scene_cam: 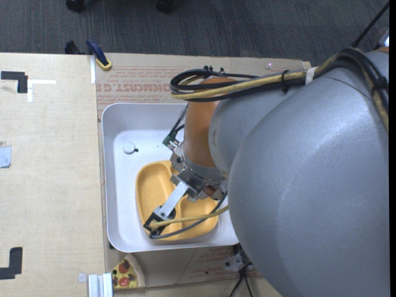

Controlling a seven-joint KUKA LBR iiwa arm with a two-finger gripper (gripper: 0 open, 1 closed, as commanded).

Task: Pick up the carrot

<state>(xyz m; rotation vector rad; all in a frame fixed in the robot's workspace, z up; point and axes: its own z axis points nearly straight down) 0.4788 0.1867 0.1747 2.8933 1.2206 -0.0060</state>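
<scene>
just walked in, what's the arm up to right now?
The arm has reached down into the white bin, with its gripper low over a yellow dish that sits there. I can't make out a carrot from this angle, or whether anything is grasped. A small white round thing lies near the bin's far corner.

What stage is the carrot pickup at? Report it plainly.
Done: the grey arm with the orange band has reached into the shallow white bin, and its two-finger gripper sits low over the yellow plastic dish. In hand: nothing I can confirm; no carrot is visible between the fingers. Left: locating and grasping the carrot, which I cannot make out, then lifting it.
</scene>
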